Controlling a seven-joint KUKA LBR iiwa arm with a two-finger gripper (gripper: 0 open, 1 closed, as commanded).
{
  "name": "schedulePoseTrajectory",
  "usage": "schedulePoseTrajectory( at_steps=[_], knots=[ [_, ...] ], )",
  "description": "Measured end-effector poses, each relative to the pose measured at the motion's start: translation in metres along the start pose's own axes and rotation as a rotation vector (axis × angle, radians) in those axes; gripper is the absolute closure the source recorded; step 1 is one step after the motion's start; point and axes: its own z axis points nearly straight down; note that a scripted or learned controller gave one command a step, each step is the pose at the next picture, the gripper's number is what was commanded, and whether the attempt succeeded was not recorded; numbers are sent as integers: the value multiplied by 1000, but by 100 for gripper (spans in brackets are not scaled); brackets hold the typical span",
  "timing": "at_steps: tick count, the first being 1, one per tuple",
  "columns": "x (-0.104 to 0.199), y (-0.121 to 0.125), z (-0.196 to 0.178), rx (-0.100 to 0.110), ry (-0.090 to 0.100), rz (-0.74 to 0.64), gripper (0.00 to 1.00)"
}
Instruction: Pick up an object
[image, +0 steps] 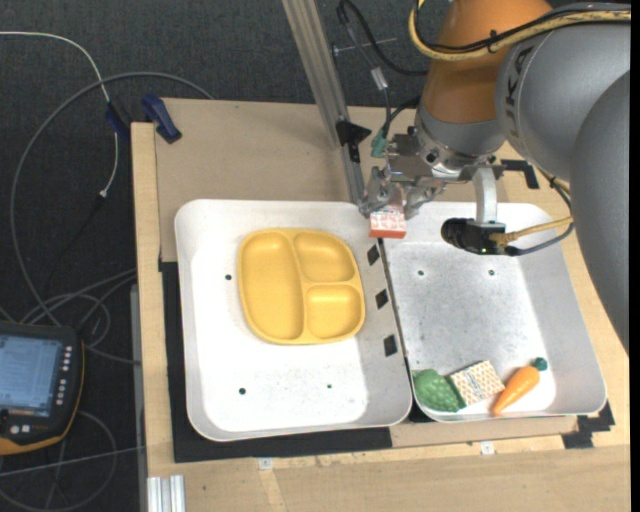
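Above the bins' shared rim, hand (390, 205) gripping a small red-white block (388, 225), right bin's (480, 300) centre bare

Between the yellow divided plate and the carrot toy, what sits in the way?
In the camera view, the bins' shared rim crosses that stretch, then the green toy and checkered block lie just before the carrot.

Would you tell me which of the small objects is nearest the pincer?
The red-and-white block, right under the pincer at the bins' top; the green piece, checkered block and carrot lie far below.
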Motion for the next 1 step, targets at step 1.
schedulePoseTrajectory(
  at_steps=[1],
  knots=[
    [62,3,-5,-6,0,-1,100]
  ],
)
